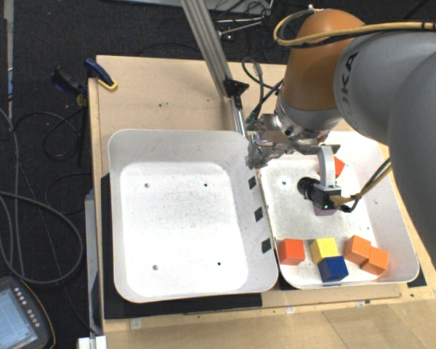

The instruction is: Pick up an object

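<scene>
Five small blocks, an orange cube (291, 251), a yellow cube (323, 249), a blue cube (333, 269) and a pair of orange blocks (360, 247), huddle at 6 o'clock in the right shallow white plastic bin (287, 209), well apart from my gripper (260, 150) at its 11 o'clock corner, so I reckon I'm lined up on nothing, and can't tell if it's open.

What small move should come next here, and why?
Probably shift the tool toward the camera along the right bin's left wall, to above the leftmost orange block. The tool sits by the bin's far left corner; that block, a yellow block and a blue block lie by the near wall.
</scene>
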Available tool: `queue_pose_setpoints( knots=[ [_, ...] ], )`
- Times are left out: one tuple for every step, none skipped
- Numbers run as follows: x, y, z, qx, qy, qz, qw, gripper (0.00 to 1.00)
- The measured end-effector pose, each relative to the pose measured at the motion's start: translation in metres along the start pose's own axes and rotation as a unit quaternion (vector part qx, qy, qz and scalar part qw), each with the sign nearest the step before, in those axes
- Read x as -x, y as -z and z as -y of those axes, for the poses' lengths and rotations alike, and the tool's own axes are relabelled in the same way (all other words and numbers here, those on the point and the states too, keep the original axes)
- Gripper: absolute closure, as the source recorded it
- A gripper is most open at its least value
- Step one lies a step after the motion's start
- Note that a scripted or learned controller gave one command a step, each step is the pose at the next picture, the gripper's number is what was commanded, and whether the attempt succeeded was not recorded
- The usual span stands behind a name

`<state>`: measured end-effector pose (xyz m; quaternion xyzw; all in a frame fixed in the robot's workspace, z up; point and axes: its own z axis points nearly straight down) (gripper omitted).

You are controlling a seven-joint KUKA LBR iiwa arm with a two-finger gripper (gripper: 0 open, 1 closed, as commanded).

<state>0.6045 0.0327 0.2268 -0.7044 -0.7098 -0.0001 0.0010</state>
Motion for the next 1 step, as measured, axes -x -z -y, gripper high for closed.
queue_pose_setpoints(
  knots=[
    [-0.0492,-0.0041,0.0056,0.0,0.0,0.0,1.0,1.0]
  ],
)
